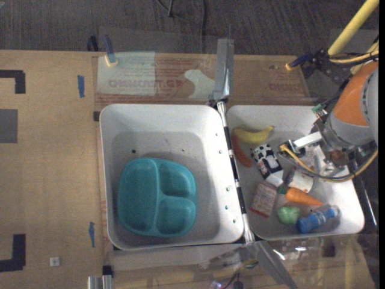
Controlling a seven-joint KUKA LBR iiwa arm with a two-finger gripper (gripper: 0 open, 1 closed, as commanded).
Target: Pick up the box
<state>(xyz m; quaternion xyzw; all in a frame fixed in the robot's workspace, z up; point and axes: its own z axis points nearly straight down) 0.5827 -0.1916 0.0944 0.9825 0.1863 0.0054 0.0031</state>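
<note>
Red-orange box [263, 199] lies low in the right bin [355, 218] — down and left of the pincer [305, 161].
Long axis runs near upright in view, slightly tilted; carrot [302, 197] just right of it. Pincer sits above clutter — open or closed, cannot tell.

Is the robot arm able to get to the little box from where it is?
Probably yes. The box lies flat in the right bin, uncovered from above, and the arm hangs over that same bin. The carrot and cow-print carton sit close beside it, so room is tight.
</note>
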